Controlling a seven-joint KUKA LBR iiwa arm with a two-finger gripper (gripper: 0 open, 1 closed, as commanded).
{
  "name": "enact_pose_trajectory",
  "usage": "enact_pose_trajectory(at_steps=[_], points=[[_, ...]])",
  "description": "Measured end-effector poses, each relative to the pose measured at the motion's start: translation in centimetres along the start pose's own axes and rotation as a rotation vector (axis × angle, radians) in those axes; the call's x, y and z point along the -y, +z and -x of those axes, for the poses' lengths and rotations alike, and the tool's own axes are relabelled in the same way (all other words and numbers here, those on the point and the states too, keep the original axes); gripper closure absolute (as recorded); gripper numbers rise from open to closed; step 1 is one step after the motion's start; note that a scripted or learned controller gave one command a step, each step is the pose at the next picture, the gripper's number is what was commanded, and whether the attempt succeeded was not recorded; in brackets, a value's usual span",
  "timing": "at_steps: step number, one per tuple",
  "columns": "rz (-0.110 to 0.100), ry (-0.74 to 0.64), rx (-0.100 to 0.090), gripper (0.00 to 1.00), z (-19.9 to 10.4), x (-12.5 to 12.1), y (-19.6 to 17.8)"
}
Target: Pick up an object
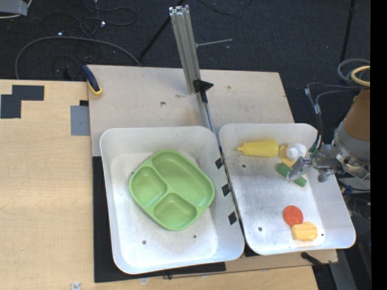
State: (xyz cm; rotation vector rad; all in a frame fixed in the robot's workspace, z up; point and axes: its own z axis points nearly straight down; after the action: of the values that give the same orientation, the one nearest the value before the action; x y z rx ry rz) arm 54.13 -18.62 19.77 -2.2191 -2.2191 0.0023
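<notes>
In the left bin (115, 234) lies a green divided plate (172, 189), with three compartments, tilted across the middle of the bin floor. It is well apart from the arm and I judge it is not the target of the coming move.

In the right bin (260, 222) the things are small. Near the far wall lies a yellow bottle-like toy (260, 148); its long axis runs left to right, almost level, with the narrow end to the left. Just to the right of it are a small white piece (297, 150) and a small green piece (284, 170). Closer to the near wall are a red round piece (293, 214) and, touching or almost touching it, a yellow block (305, 231).

The gripper (300, 169) reaches in over the right rim of this bin, low, at the cluster of the white and green pieces. The green piece lies directly at the fingertips, a little to the left, and partly under them. Whether the fingers are spread or pressed together, I cannot tell; the metal parts and the small pieces blend at this place, and I cannot say that anything is between them.

So the relation that matters: the nearest thing is the green piece, at the tip itself; the yellow toy is next, to the left and slightly farther back; the red piece and the yellow block lie toward the near wall, apart from the gripper.
</notes>
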Motion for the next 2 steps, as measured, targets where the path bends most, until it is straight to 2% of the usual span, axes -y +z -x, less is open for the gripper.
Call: enact_pose_trajectory(at_steps=[1, 2], points=[[-0.005, 0.000, -0.001, 0.00, 0.0, 0.0, 6.5], [0.005, -0.001, 0.002, 0.00, 0.1, -0.1, 9.6]])
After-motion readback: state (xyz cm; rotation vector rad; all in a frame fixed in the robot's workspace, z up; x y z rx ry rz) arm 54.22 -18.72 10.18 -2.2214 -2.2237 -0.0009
